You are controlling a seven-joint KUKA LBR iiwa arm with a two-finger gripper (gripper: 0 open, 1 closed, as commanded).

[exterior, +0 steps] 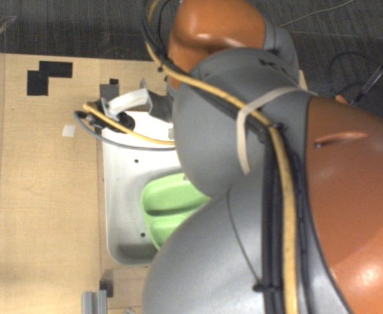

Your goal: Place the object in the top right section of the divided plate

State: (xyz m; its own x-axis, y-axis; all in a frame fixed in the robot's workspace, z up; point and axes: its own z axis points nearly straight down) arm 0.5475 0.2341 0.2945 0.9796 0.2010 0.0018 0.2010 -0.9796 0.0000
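The grey and orange arm covers most of the camera view, reaching in from the right. Under it a light green divided plate lies in a white bin; only its left part shows, with a ridge between two sections. The gripper's body pokes out near the bin's far left corner, with a white part and black and yellow cables around it. The fingertips are hidden behind the arm and the mount. The object to be placed is hidden from me.
A pale wooden bench top stretches to the left of the bin, with black square marks near its far edge. A small metal bracket sits at the bench's front edge. Dark floor with cables lies beyond the bench.
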